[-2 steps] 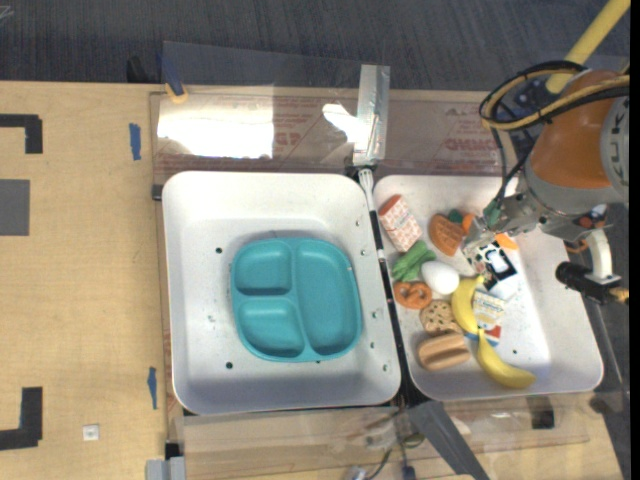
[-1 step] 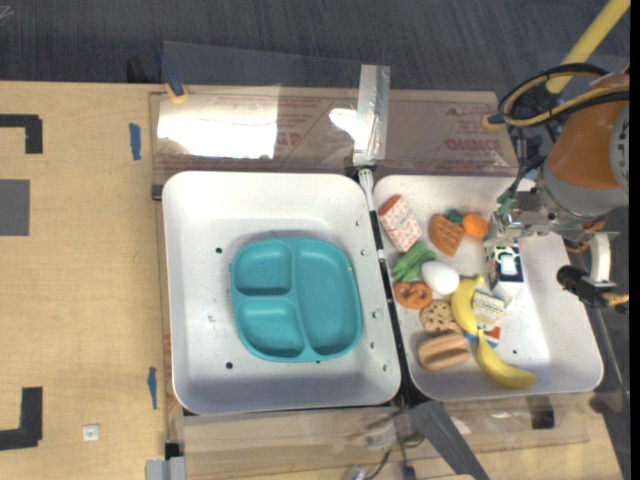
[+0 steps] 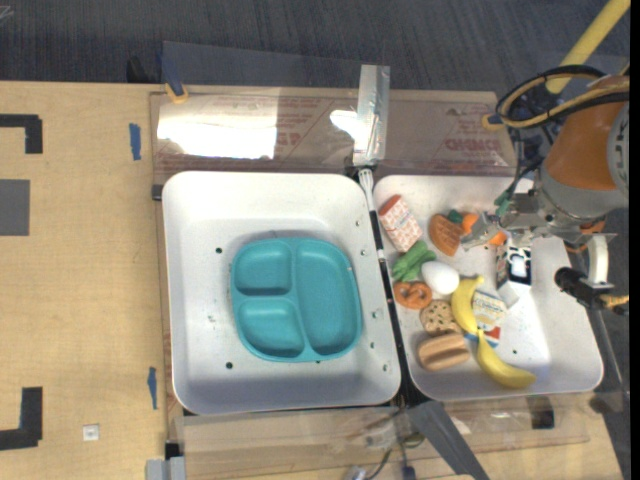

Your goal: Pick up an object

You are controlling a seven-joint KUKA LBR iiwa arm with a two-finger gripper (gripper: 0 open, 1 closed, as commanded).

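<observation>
The camera view looks down at a slant on two shallow white bins side by side on a pale wooden bench. The left bin holds a teal divided plate lying flat near its middle, three compartments facing up.

The right bin carries a cluster of toy foods, most of them toward its left half. A pink-and-white carton lies tilted near the dividing wall, with a green leafy piece just below it. An orange piece sits to the right of the carton. A white egg rests between the green piece and a yellow banana, which curves down toward the bin's lower right and bears a white label. A pretzel lies just left of the egg, a cookie lies below it, and a hot dog bun sits at the bottom of the group, touching the banana's inner curve.

The arm reaches in from the right — grey with its orange band above the wrist. Its gripper hangs over the upper part of the right bin, just right of the orange piece and above the banana's top end. Whether the claw is released or clenched cannot be told — the fingers are lost among the dark hardware.
</observation>
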